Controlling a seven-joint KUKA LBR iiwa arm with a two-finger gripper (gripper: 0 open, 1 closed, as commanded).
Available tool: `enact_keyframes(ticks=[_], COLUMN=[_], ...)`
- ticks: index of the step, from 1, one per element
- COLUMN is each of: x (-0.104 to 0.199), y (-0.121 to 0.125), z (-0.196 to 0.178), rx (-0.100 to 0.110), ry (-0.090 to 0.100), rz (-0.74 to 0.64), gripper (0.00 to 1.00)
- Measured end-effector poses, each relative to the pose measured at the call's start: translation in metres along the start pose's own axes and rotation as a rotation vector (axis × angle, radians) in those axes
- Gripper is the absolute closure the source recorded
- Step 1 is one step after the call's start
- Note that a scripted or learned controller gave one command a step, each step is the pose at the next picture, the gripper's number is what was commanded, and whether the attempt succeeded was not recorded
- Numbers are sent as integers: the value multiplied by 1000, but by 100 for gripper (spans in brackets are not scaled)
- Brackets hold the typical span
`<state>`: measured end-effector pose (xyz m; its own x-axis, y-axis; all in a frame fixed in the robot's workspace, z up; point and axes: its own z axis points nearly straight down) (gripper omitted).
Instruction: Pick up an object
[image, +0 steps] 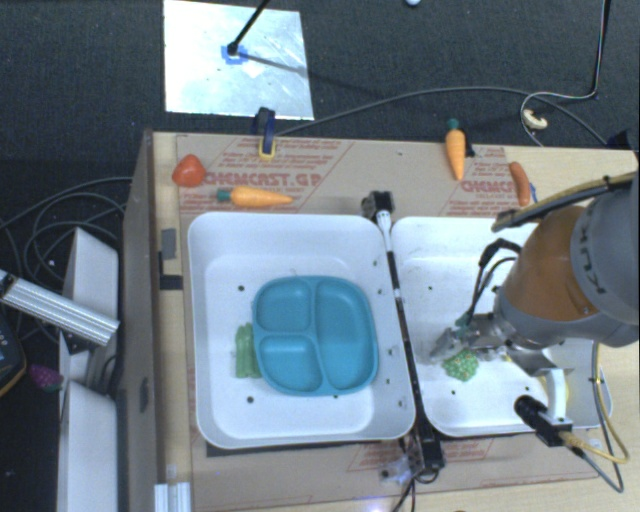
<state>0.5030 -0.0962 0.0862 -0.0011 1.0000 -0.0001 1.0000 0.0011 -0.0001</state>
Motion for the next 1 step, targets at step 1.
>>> enact_keyframes(ticks=[1], x=[0], y=[1], z=[-11], rx=[-4], ry=[0], rz=[-1], gripper=[100])
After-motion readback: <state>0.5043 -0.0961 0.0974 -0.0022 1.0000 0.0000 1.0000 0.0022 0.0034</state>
